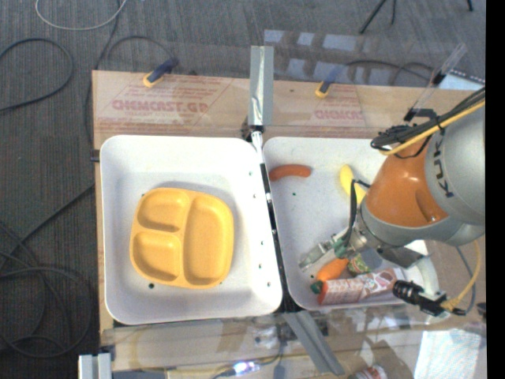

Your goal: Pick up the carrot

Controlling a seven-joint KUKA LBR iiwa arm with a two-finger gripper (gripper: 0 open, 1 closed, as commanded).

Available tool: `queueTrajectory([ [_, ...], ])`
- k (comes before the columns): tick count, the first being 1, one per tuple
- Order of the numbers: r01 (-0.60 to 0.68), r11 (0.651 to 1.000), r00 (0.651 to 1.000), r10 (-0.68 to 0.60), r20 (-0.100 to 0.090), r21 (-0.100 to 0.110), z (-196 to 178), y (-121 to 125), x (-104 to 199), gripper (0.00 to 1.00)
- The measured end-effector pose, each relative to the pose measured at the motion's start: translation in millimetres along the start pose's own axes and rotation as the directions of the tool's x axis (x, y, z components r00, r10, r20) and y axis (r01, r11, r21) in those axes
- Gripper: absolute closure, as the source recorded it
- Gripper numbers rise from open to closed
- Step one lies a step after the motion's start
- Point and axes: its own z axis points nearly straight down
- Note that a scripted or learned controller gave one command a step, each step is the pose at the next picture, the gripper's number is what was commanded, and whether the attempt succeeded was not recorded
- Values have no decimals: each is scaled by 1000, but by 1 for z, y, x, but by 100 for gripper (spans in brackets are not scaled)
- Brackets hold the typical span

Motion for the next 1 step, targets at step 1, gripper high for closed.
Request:
queueTrajectory([
  [1, 93, 996, 996, -93, 7, 6, 12, 152, -84, 0],
])
